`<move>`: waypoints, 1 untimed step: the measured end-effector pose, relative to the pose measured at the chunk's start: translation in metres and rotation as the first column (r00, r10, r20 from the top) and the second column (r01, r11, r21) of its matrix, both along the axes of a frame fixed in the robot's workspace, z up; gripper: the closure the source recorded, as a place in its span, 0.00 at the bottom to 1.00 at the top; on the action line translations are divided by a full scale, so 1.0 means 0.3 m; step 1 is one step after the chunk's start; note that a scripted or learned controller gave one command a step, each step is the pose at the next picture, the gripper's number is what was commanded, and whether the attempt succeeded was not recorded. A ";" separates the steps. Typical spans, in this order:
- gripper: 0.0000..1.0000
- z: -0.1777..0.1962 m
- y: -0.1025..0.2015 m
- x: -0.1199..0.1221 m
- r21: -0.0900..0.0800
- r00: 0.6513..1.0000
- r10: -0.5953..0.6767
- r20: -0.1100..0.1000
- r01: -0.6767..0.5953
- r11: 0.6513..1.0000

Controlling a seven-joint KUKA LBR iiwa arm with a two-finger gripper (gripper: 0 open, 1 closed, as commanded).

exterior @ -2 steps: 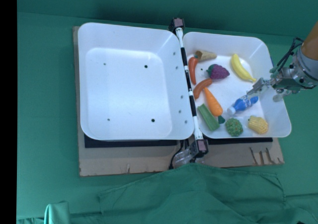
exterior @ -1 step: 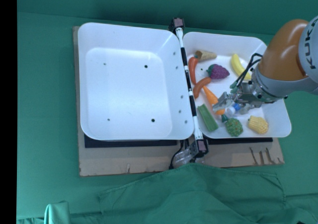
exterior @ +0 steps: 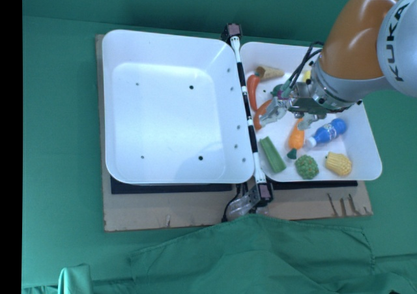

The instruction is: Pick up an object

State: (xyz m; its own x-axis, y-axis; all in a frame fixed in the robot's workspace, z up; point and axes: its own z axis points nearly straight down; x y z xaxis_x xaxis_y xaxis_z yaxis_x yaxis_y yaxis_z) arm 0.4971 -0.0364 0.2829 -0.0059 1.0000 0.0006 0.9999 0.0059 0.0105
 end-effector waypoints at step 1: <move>0.00 -0.011 -0.015 -0.004 -0.001 1.000 -0.008 -0.007 0.008 1.000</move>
